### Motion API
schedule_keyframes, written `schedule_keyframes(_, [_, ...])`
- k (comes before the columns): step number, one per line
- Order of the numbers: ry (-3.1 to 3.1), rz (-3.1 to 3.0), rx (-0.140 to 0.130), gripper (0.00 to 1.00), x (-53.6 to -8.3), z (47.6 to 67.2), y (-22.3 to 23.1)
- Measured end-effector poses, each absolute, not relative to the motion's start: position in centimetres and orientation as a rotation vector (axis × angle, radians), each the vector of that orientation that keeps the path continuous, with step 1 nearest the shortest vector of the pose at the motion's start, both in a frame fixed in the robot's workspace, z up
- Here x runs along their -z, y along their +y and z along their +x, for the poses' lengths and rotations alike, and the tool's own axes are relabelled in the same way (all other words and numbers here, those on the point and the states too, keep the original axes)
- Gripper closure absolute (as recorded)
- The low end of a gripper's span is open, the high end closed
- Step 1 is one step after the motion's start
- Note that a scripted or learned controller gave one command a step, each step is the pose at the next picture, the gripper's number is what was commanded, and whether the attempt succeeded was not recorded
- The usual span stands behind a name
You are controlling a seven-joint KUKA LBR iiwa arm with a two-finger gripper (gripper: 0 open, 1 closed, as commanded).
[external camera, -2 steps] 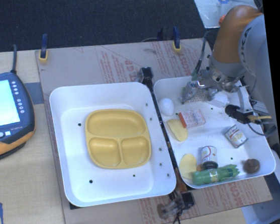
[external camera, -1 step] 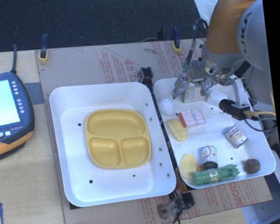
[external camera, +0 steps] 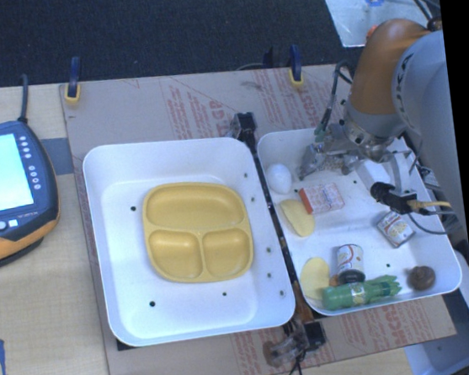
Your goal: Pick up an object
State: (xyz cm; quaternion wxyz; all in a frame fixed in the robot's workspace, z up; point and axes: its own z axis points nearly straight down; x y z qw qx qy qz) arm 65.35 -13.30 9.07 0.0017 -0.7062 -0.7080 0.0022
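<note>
The gripper [external camera: 326, 161] is seen low over the far part of the right bin [external camera: 450, 283]; whether it is open or closed cannot be told. The small packet [external camera: 324, 198] lies just near it, untouched.

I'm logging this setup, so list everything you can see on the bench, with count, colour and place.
bins: 2, white, side by side on the bench
divided tray: 1, yellow, middle of left bin
egg: 1, white, right bin, far left corner
packet: 1, red and white, right bin
bottle: 1, green, right bin, near edge
can: 1, right bin, above the bottle
ball: 1, brown, right bin, near right corner
pendant: 1, grey and orange, left of bins
arm: 1, grey and orange, over right bin
</note>
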Motion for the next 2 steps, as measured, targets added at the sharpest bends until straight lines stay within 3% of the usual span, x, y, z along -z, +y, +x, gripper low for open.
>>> schedule_keyframes(1, [-2.227,-2.228,-0.016,0.00,-9.36,65.58,-10.45])
schedule_keyframes(2, [-2.226,-2.227,-0.012,0.00,-9.34,65.61,-10.60])
